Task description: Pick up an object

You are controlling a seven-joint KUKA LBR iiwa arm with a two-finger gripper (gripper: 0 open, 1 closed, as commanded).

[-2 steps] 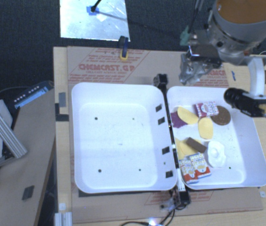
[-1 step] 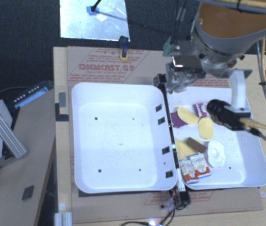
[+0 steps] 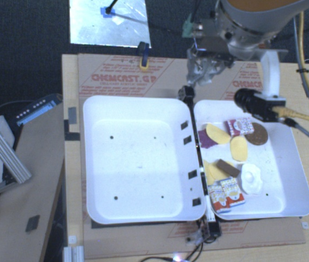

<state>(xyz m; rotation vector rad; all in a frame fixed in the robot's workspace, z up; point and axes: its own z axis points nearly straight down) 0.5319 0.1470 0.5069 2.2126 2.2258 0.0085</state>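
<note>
Cartons [image 3: 230, 192] and flat toy food pieces [image 3: 223, 135] lie in the right bin [image 3: 291, 201], below the tool [image 3: 202, 72]; they look light and stiff, best pinched across narrow edges. Tool's state: cannot tell.

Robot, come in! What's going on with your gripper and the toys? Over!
Gripper up above the bins' far edge, nothing seen in it. Toys piled in right bin, none picked. Left bin beside it.

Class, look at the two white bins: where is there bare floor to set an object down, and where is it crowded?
The left bin has an open floor from wall to wall. In the right bin, bare room lies along the right wall and front right corner. Its left half is crowded, from the purple piece to the carton.
</note>
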